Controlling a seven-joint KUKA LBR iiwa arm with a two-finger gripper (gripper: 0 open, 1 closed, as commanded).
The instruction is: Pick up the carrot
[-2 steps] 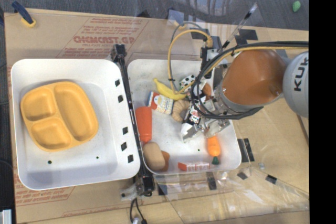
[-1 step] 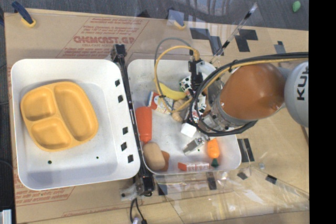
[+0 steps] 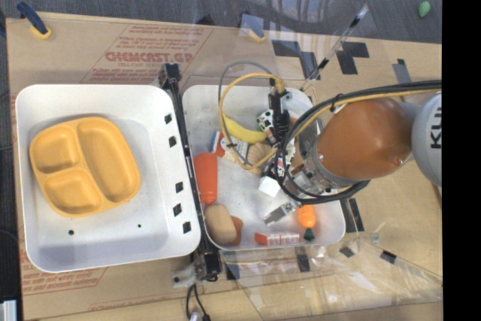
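Note:
The carrot, a long orange-red piece, lies lengthwise along the left wall of the right bin. My gripper hangs low over the middle of that bin, below the orange band of the wrist. It is to the right of the carrot, with a gap of bare bin floor between them. The wrist and its cables hide most of the gripper.
A banana, a potato-like brown lump, a small round orange item and a flat red-and-white packet share the right bin. The left bin holds a yellow divided tray. Yellow and black cables loop over the bin's far side.

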